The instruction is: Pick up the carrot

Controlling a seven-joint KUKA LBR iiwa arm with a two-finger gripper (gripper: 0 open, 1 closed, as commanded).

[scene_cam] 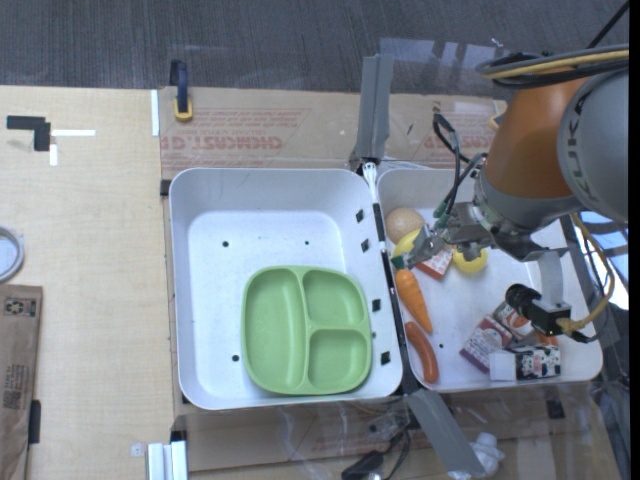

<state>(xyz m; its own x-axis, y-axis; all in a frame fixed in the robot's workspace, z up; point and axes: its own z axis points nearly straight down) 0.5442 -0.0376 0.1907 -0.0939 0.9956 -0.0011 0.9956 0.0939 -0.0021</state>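
Orange and tapered, the carrot lies at the right bin's left wall, with one sausage-shaped piece below it. End effector hovers just above the carrot; its grip, I cannot tell. One green three-compartment plate sits in the left bin.

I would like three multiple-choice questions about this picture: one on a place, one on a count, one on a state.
1. Where does the carrot lie?
A. right bin, near its left wall
B. on the green tray
C. on the bench

2. How many compartments has the green tray?
A. two
B. three
C. five

3. What state is the carrot in?
A. held in the claw
B. lying on the bin floor
C. standing upright

Answers: 1 A, it lies beside the dividing wall; 2 B, three hollows show; 3 B, the claw is above, apart.
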